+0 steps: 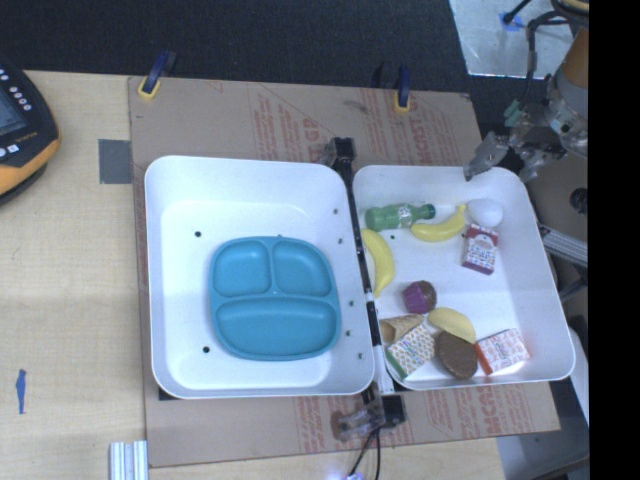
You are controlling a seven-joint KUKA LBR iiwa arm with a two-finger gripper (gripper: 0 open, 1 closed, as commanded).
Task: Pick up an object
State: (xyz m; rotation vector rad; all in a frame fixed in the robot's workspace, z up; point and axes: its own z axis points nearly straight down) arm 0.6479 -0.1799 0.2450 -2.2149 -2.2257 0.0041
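Right bin [556, 298], near to far: carton [502, 351], brown disc [456, 356], plum [419, 295], bananas, green bottle [398, 215]. All looked light, rigid, smooth; the plum suited a grasp across its middle. Gripper [508, 155] hovered over the far rim, fingers spread, holding nothing.

There are two white bins, a left bin [165, 268] and a right bin [535, 268]. The left bin holds one blue plate [273, 297] with three parts.

The right bin holds the most things. There are three bananas: one by the middle wall [380, 259], one near the top [440, 227], and one lower down [452, 322]. There is one green bottle [397, 215], one white ball [486, 211], and one purple round fruit [419, 295]. There are two red and white boxes, one up high [480, 250] and one in the low corner [502, 351]. There is one brown oval thing [456, 356] and one green and white packet [411, 349].

Two blue and yellow clamps, one left [154, 75] and one right [401, 87], sit on the cardboard's far edge.
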